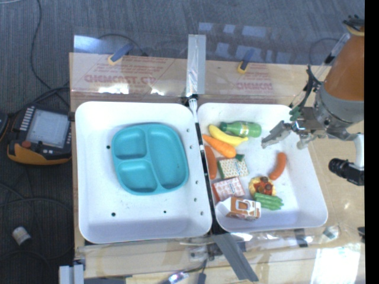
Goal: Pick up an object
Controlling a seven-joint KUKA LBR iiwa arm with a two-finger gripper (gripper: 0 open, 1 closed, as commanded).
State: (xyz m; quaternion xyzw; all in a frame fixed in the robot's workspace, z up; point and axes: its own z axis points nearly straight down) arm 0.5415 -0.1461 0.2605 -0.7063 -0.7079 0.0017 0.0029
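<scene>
Broadly, the surface (142, 76) carries two shallow white bins side by side. The left bin (95, 176) holds a teal divided plate (151, 158) with three compartments, lying flat near its middle. The right bin (308, 188) holds a cluster of toy food gathered toward its left half. The arm (346, 76), grey with an orange band, reaches in from the right and hangs over the upper right part of that bin. Its tool (284, 132) points left and downward above bare bin floor, its two fingers spread apart with nothing between them.

Among the food, a green bottle (241, 129) lies on its side near the top, with a yellow banana (225, 136) just below it and an orange carrot (218, 147) beside that. A checked packet (233, 168) and a pinkish packet (228, 188) sit lower down, then a small orange and white carton (244, 207) near the front wall. A green pepper-like piece (269, 202) lies beside a small red and yellow item (262, 186). A red sausage (278, 165) lies alone, just below the tool.
</scene>
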